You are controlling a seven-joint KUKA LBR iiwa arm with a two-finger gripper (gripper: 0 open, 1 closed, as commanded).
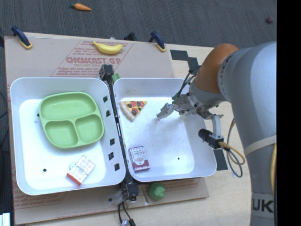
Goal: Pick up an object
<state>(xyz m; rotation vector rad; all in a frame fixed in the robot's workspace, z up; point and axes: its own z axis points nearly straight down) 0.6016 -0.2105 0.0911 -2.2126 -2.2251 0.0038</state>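
Grey two-finger gripper (164,112) hovers in the right white bin (188,166), fingers slightly apart, holding nothing; approach step, next drop onto the flat triangular pizza-slice toy (132,108) just beside.

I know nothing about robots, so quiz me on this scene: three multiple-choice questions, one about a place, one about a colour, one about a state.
1. Where is the pizza slice?
A. right bin
B. left bin
C. floor

2. What colour is the divided plate?
A. red
B. green
C. blue

3. What state is the pincer in?
A. gripping the banana
B. lifting the small carton
C. over the right bin, holding nothing

Answers: 1 A, it lies at that bin's upper left. 2 B, light green, in the left bin. 3 C, the banana lies on the cardboard and the small carton in the bin.
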